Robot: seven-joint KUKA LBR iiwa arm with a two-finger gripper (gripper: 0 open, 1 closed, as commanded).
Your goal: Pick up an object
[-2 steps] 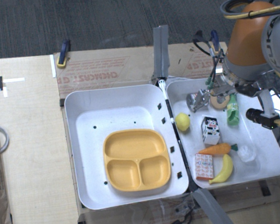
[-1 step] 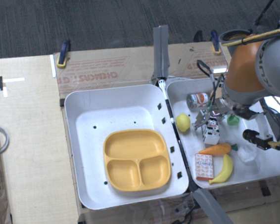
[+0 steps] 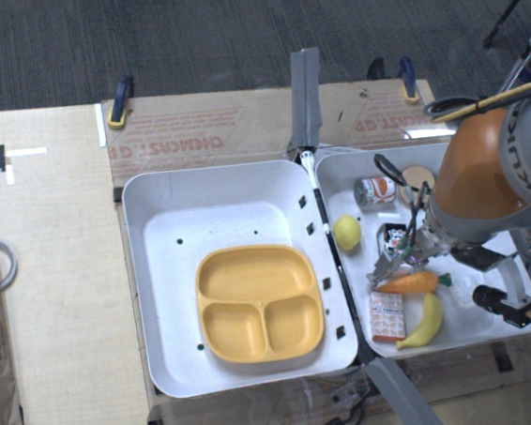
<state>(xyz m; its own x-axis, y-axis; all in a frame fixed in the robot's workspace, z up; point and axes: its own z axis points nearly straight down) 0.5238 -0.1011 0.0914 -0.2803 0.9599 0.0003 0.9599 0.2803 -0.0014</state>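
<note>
Well left of the claw, the left bin point(image 3: 153, 266) holds a yellow divided tray point(image 3: 259, 302). Nearer, on the claw's left within the right bin point(image 3: 467, 332), sits a yellow lemon point(image 3: 347, 232). The claw point(image 3: 404, 254) hangs low over that bin; whether it is apart or together cannot be told. Just below it lies an orange carrot point(image 3: 410, 283), with a small carton point(image 3: 387, 316) and a banana point(image 3: 424, 322) further below. A can point(image 3: 374, 190) lies above the claw.
</note>
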